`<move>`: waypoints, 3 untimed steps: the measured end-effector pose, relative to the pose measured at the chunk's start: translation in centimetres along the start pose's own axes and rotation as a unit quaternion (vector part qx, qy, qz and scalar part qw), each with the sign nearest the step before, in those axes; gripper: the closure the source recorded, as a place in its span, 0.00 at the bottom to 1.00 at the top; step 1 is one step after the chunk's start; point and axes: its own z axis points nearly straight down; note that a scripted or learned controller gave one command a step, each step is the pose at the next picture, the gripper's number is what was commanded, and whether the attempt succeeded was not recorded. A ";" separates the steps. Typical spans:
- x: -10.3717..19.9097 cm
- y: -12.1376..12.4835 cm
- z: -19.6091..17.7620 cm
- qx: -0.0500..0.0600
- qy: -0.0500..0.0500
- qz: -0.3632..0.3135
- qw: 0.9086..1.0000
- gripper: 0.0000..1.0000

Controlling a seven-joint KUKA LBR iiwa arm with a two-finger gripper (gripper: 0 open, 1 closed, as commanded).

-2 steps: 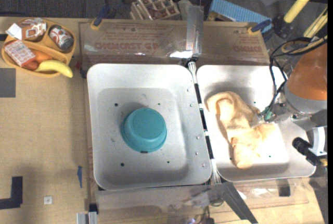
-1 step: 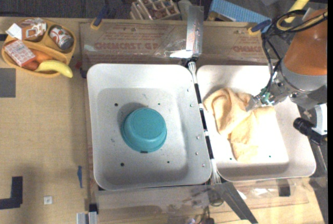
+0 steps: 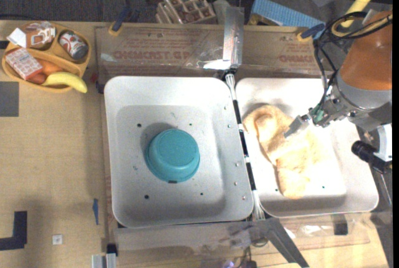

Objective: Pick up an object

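You are looking down at a slant on a wooden bench (image 3: 43,161) that carries two shallow white bins side by side. The left bin (image 3: 124,98) fills the centre of the frame and holds an upturned teal bowl (image 3: 173,155). The right bin (image 3: 355,192) sits at centre right and holds a crumpled tan cloth (image 3: 288,151), which looks like the thing to be picked up.

The arm (image 3: 368,67), grey with an orange band, comes in from the upper right. Its gripper (image 3: 294,128) points down and to the left, with the tip at the upper edge of the cloth. You cannot tell whether the pincer is spread or pressed together; it reads as one dark blade against the fabric, and no cloth is visible between its fingers.

What could go wrong, as a judgement: the cloth is soft and lies flat, so the tip may pinch only a thin fold that slips out on lifting, or close on the bin floor. The tip meets the cloth near its edge rather than its bulk, which makes a weak catch more likely. The divider between the bins is close by, and a dragged cloth could snag there.

At upper left a yellow tray (image 3: 12,64) holds a banana (image 3: 65,80) and small packets. A cardboard panel (image 3: 162,52) backs the bins, and beyond it the dark floor is cluttered with cables and boxes.
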 end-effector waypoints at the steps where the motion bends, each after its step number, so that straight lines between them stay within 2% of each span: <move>1: 2.7 -0.1 8.6 -0.005 -0.004 -0.100 0.995 0.00; 2: 2.3 0.1 7.4 -0.009 -0.008 -0.098 0.995 1.00; 3: 6.6 3.4 -5.0 0.001 0.000 0.013 1.000 1.00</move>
